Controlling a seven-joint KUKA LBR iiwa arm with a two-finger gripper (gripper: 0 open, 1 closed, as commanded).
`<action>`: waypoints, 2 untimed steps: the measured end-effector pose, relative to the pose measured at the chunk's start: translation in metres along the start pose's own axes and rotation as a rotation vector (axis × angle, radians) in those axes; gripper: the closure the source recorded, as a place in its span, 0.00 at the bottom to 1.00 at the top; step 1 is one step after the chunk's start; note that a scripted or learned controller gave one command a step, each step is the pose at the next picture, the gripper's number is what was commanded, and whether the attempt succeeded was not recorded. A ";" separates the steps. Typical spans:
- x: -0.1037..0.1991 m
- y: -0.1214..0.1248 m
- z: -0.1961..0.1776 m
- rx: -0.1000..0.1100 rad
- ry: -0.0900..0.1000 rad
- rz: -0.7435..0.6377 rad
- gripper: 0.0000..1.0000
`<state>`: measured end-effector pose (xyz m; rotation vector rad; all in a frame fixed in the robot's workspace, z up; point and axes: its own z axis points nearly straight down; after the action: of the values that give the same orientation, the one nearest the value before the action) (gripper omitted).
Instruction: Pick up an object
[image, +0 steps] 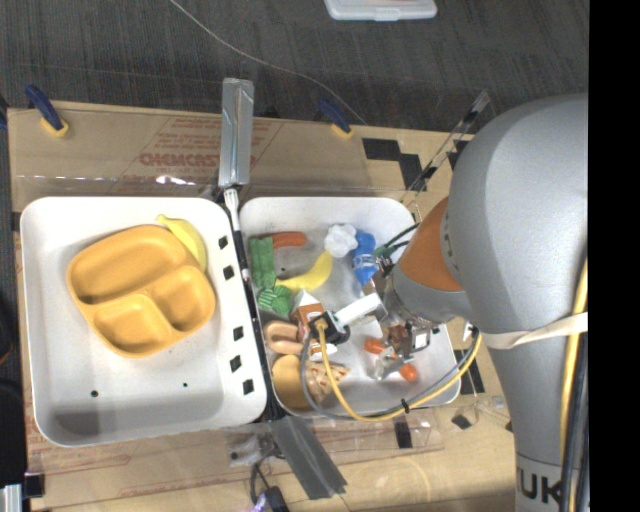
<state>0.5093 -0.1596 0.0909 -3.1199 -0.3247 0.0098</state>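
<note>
Orange carrot (407, 373) | just beside end effector (398, 340) | grip state unclear

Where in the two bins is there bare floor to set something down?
Left bin: bare floor below and left of the orange divided tray. Right bin: crowded with toy food; the arm covers its right side.

Even overhead light, slightly soft focus
</note>
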 end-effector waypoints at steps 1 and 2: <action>0.082 -0.032 0.000 0.000 0.002 -0.004 0.00; 0.129 -0.044 0.000 -0.002 0.002 -0.005 0.00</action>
<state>0.6266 -0.0898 0.0904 -3.1204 -0.3325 0.0070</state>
